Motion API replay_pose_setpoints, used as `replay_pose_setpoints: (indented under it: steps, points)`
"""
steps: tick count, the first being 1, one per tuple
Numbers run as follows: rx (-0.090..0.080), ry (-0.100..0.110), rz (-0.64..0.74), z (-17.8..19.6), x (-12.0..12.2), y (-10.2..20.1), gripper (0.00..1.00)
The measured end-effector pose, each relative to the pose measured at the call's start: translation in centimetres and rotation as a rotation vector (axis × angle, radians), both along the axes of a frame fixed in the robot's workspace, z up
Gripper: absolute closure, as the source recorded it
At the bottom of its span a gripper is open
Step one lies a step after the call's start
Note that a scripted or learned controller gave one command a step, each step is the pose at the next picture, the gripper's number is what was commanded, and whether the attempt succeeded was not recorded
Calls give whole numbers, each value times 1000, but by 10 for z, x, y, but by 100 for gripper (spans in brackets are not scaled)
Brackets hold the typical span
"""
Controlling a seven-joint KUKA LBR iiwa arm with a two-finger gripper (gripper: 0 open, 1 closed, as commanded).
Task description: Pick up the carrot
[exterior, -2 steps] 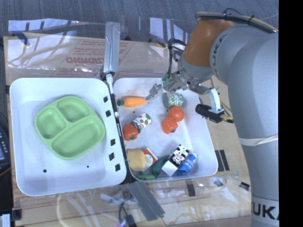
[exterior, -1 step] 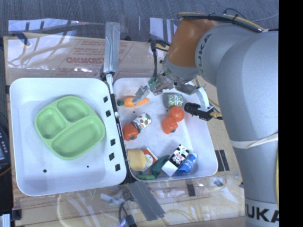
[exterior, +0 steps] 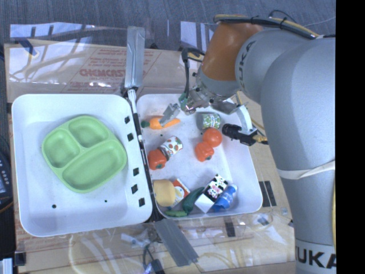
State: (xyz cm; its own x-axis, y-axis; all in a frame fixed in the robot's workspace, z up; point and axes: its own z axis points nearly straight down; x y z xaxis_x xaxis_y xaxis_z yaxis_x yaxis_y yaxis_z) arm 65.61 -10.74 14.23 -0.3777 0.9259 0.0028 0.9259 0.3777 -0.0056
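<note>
Camera view puts the gripper (exterior: 171, 114) low over the carrot (exterior: 158, 123) at the right bin's (exterior: 246, 170) upper-left corner, fingers apparently straddling it yet unclosed, so closing and lifting seems next.

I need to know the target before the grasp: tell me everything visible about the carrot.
The carrot is a small orange toy, plastic-looking, with a green stub at its left end. It lies flat, roughly crosswise, at the top left of the right bin, near the divider. The gripper is right over its right half; contact is unclear.
</note>
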Motion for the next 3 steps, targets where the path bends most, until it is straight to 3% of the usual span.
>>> replay_pose_setpoints:
  steps: [1, 2, 3]
  points:
    - [0, 4, 4, 9, 0, 0, 100]
    - [0, 4, 4, 9, 0, 0, 0]
    - [0, 0, 22, -11, 0, 3, 0]
